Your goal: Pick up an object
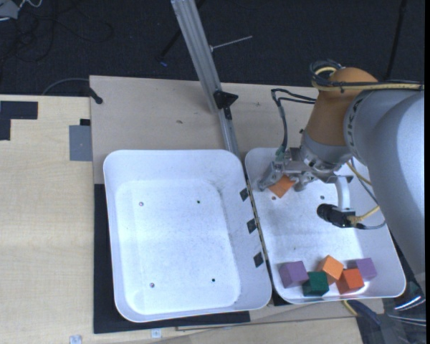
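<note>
My gripper [282,183] hangs over the far left part of the right bin [308,242], close to the divide between the bins. A small orange block [280,187] sits between its fingers, and the gripper is shut on it. Along that bin's near edge lies a cluster of blocks: a purple one [294,271], a green one [316,283], an orange one [332,266], a red-orange one [351,280] and a second purple one [365,267].
The left bin [116,165] lies beside the right one, with black clips [251,225] along the shared edge. A slanted aluminium post [204,63] rises behind the bins. A black cable connector [335,215] hangs off the arm over the right bin.
</note>
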Motion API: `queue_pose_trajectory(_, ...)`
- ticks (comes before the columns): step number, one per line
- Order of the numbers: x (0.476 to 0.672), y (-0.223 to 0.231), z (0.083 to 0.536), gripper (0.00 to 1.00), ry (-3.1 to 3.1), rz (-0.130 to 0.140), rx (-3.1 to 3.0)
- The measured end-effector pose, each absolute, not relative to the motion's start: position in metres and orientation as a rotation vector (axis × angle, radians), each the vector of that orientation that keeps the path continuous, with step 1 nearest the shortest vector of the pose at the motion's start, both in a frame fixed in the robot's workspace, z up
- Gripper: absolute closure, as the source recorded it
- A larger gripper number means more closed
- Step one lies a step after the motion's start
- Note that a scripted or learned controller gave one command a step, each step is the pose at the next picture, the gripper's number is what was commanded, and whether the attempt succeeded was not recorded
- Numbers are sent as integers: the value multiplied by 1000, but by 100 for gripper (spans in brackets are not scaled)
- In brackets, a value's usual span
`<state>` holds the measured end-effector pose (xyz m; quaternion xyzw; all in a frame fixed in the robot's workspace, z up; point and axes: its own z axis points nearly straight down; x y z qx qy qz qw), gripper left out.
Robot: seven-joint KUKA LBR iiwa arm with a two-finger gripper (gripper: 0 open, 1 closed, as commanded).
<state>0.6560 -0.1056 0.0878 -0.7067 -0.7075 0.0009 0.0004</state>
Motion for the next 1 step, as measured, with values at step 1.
queue_pose_trajectory(1, 656, -105, 100, 100, -2225, 5, -2214)
